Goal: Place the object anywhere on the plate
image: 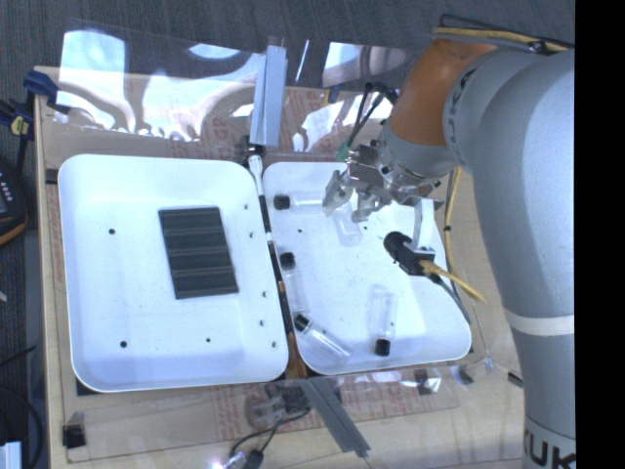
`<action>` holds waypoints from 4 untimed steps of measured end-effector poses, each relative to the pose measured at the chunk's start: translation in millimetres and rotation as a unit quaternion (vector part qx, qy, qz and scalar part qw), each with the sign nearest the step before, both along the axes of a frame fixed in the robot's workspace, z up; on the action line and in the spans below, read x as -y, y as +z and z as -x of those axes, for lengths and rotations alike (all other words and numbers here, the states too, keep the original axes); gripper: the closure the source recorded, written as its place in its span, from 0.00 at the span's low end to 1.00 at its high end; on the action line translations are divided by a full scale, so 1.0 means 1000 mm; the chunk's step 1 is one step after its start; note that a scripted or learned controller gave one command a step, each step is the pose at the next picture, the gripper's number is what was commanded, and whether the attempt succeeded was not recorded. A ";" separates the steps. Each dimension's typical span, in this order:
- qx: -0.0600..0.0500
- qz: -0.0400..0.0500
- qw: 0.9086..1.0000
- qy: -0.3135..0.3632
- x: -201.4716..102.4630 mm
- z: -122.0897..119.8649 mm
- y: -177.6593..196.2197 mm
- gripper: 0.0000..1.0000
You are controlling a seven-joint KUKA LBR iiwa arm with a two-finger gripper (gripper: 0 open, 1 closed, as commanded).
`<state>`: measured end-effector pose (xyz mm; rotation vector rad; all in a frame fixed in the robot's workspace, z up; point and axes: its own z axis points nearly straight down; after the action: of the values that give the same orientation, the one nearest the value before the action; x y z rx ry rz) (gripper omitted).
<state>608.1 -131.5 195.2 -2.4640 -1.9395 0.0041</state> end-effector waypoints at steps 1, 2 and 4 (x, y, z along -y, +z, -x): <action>0.000 0.001 1.000 0.024 -0.097 0.051 -0.002 1.00; -0.001 0.002 1.000 -0.020 -0.190 0.128 -0.005 1.00; 0.000 0.003 0.914 -0.406 -0.200 0.121 -0.005 1.00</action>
<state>487.5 69.0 190.4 -3.0431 -0.7724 0.0043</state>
